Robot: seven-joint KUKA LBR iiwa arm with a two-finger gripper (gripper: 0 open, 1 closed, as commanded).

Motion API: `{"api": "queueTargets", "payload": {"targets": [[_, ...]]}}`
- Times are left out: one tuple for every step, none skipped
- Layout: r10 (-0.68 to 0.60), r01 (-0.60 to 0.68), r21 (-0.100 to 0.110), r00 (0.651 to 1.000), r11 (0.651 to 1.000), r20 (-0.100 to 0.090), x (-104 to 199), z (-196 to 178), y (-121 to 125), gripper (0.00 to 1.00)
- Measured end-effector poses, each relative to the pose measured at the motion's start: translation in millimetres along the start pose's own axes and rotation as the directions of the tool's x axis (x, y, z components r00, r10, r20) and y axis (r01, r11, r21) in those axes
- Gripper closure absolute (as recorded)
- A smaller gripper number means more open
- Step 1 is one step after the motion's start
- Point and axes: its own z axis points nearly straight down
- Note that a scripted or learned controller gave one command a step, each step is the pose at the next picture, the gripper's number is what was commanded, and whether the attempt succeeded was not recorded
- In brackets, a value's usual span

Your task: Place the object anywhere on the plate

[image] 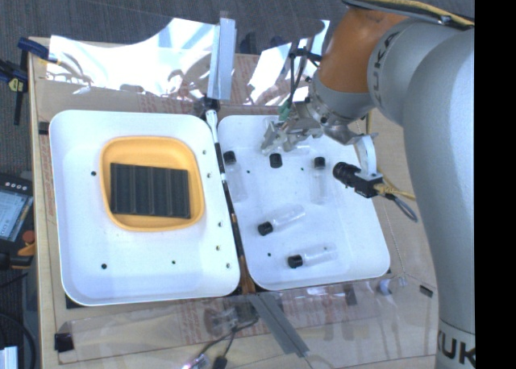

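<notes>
my pincer (282,135) hangs over the far edge of the right bin (367,259); how its tips stand i cannot tell. clear black-capped vials (278,221) lie scattered in that bin, apart from the yellow plate (149,154) in the left bin (76,267), on a wooden bench (161,323) above dark carpet.

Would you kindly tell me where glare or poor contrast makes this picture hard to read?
Camera view: the foil behind the bins is blown out by glare; the clear vials nearly vanish against the white right bin, only their black caps reading clearly; the tool is small and cluttered, its fingers unreadable; the yellow plate in the left bin is evenly lit and sharp.
</notes>
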Motion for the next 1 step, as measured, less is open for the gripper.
{"api": "queueTargets", "payload": {"targets": [[-0.276, 0.276, -0.005, 0.961, 0.961, 0.004, 28.9, -0.2, 16.8, 1.00]]}}
